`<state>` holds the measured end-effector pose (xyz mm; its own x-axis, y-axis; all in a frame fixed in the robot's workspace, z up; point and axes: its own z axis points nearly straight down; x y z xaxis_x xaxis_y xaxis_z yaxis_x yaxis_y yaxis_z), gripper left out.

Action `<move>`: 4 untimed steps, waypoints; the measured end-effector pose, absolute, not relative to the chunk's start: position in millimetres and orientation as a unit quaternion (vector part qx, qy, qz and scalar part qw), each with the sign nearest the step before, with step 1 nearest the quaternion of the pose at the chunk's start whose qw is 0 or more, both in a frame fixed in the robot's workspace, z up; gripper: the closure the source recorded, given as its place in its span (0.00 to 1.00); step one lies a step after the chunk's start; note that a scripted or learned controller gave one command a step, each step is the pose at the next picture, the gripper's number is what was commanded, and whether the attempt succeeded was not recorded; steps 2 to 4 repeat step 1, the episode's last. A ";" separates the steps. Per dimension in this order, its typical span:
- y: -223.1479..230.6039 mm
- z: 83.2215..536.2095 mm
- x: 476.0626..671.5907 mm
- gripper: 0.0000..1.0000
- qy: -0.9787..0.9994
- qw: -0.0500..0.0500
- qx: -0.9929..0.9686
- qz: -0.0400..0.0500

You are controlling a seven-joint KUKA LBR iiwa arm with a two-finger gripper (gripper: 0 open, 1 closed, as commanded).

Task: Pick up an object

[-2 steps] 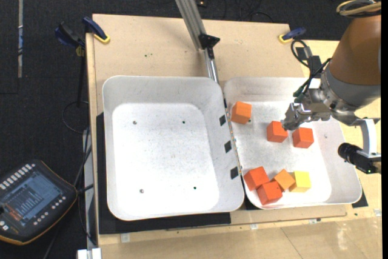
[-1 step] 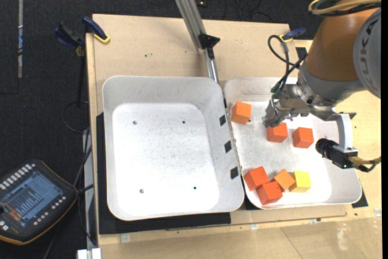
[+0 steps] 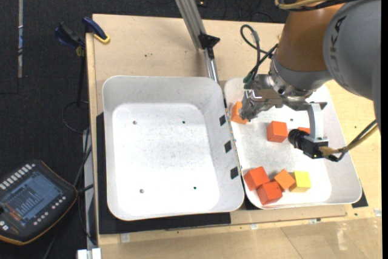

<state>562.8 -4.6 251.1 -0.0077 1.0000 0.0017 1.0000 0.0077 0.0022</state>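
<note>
My gripper (image 3: 249,106) hangs low over the far left corner of the right bin (image 3: 339,176). A small orange block (image 3: 238,113) lies right at its tip, against the bin's left wall and partly hidden by the gripper. Whether the block is being held cannot be made out. An orange cube (image 3: 277,131) sits a little to the right of the gripper. At the bin's near end lie two red-orange blocks (image 3: 256,176) (image 3: 270,192), an orange block (image 3: 284,179) and a yellow block (image 3: 302,179).
The left bin (image 3: 160,142) stands beside the right one, with black clips on the shared rim. A metal pole (image 3: 188,6) slants down to the bins' far junction. A black attachment (image 3: 309,142) on the wrist overhangs the right bin. A teach pendant (image 3: 30,197) lies off the bench at the near left.
</note>
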 end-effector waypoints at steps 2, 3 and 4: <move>47.6 232.3 575.3 1.00 0.710 -0.001 0.704 0.000; 47.6 232.3 575.3 1.00 0.710 -0.001 0.704 0.000; 47.6 232.3 575.3 1.00 0.710 -0.001 0.704 0.000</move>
